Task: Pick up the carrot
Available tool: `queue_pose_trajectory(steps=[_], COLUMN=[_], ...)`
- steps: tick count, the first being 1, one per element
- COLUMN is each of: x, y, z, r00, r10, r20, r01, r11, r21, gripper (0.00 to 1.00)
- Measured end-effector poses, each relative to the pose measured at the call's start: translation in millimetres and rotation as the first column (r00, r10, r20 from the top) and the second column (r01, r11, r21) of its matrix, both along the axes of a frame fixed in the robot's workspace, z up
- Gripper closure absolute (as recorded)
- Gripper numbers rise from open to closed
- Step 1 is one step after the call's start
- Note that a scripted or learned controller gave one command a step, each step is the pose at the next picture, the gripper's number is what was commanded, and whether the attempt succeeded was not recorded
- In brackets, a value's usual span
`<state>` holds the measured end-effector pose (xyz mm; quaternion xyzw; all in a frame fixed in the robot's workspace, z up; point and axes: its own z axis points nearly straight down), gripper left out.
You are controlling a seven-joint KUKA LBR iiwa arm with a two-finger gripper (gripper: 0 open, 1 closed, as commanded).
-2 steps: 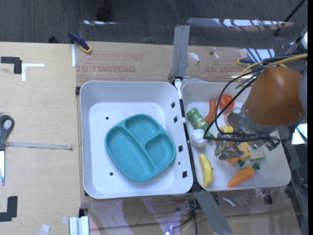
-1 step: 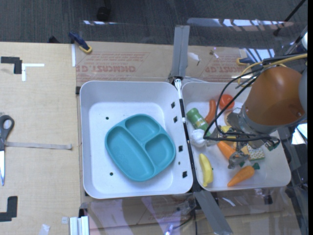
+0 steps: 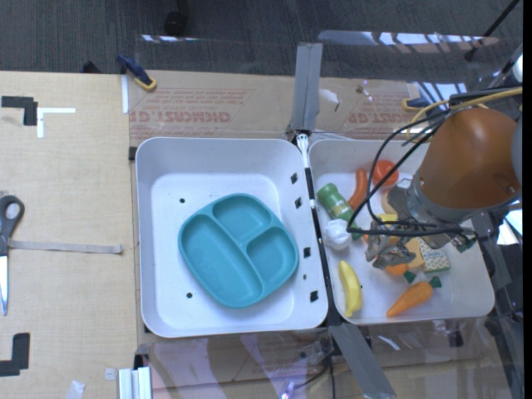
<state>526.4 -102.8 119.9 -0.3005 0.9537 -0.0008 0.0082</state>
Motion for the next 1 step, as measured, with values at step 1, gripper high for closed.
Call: queue_pose_trajectory(steps=[1], x=[2.3], y=[0.9], z=[9.5], r00=[1.0], r10=[-0.001], r20=[0.005], r01=[0.001], r11=[1.0], r21=[0.001], gripper=[1.0])
